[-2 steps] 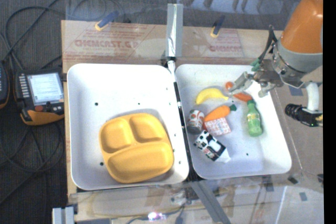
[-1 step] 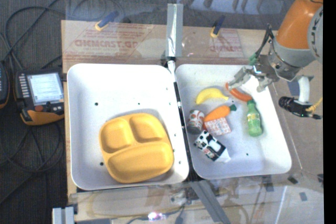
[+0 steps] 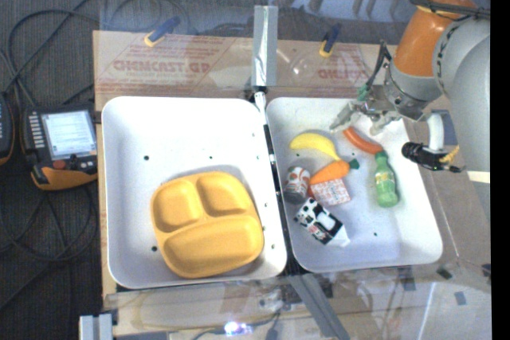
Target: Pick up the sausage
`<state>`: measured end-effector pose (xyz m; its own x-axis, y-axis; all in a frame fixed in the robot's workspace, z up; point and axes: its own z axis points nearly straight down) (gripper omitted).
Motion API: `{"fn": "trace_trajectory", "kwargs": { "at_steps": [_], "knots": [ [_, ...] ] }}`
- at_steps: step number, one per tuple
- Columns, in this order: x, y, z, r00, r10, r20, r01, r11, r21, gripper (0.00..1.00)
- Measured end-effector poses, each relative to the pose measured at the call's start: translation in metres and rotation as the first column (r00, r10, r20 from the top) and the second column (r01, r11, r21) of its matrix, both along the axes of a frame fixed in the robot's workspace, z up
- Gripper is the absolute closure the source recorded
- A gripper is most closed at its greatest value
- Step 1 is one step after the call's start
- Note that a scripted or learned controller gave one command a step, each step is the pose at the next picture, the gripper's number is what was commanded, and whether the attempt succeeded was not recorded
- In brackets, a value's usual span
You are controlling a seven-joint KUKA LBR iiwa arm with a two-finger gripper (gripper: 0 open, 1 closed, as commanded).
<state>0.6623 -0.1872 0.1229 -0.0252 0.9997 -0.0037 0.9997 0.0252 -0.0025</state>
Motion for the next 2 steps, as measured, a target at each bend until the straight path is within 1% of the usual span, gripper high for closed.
{"fn": "trace_trajectory", "kwargs": {
  "at_steps": [1,2],
  "knots": [
    [0.0061,-0.0163,-0.0291,1.0,0.008,0.0,-0.008,1.0,0.007,0.0],
    [0.0061,-0.0166,-0.021,1.0,0.01,0.0,-0.01,1.0,0.001,1.0]
  ]
}}
